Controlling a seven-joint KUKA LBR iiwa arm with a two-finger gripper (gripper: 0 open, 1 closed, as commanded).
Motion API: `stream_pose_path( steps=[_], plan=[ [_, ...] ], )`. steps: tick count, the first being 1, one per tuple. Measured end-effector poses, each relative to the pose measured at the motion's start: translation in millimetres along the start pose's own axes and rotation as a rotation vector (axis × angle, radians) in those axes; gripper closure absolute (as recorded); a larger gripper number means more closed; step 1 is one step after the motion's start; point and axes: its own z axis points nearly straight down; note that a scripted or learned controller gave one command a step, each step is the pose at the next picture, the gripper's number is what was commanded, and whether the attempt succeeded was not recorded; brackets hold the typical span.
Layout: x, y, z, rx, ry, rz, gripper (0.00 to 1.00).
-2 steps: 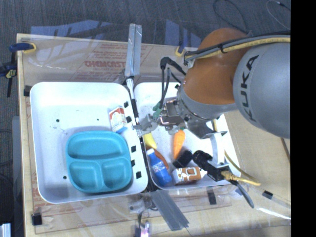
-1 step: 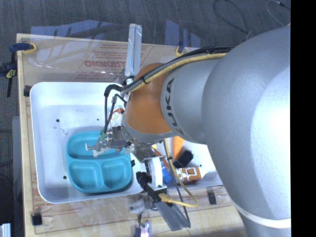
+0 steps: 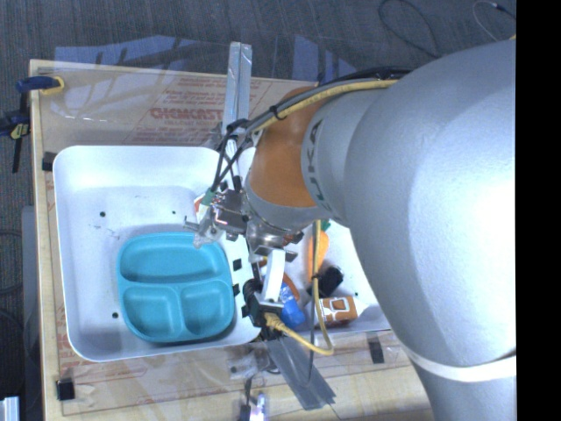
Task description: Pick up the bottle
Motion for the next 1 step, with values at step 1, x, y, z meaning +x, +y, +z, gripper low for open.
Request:
stream_pose_path(
  steps=[1],
  plan=[
    [58.2, -51.1, 99.0, -0.003, 0.002, 0.001, 0.00]
  ],
)
